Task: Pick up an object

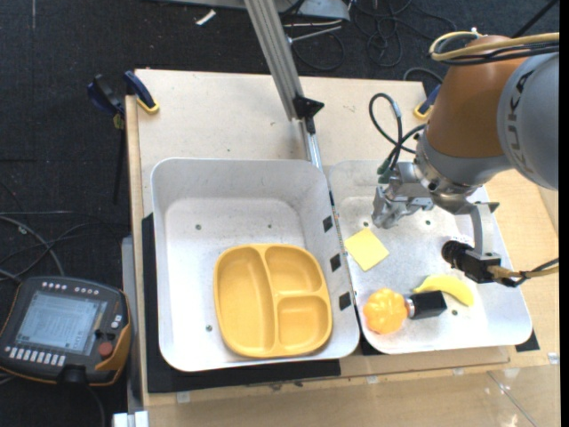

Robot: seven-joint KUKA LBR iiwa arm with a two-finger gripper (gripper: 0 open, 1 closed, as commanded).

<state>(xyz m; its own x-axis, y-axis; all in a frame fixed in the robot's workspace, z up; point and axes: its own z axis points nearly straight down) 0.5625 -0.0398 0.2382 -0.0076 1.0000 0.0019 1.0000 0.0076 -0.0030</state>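
A yellow square block [367, 249] is seen lying flat near the left wall of the right bin [498, 327], towards the middle of the counter [222, 114]. The tool [388, 212] is poised just beyond it, nearer the counter's far edge; whether it is open or closed cannot be told. A clean pick would be helped by centring the tool over the block and squaring it to the edges. An orange round toy [384, 311], a banana [444, 287] and a black piece [428, 304] are grouped near the front edge. A yellow divided tray [271, 299] is held in the left bin [178, 194].
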